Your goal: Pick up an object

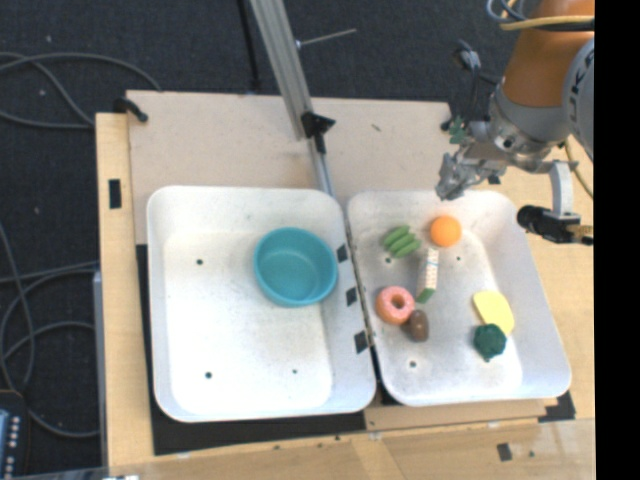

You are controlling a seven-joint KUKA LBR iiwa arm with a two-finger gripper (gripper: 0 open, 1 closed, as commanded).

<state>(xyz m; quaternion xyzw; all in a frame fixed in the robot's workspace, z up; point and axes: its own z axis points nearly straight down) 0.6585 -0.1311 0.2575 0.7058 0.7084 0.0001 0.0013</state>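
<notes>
My gripper [452, 190] hangs over the far edge of the right bin [540, 298], just above and behind an orange ball [445, 231], with nothing seen between its fingers. In that bin also lie a green ridged piece [401, 241], a pale stick with a green end [430, 271], a pink doughnut [395, 304], a brown lump [417, 325], a yellow block [493, 309] and a dark green lump [489, 342]. A teal bowl [294, 266] sits in the left bin [200, 328].
A slanted aluminium post [285, 58] rises from behind the seam between the bins. A black fitting [545, 222] sits at the right bin's far right rim. Cables lie on the dark floor to the left.
</notes>
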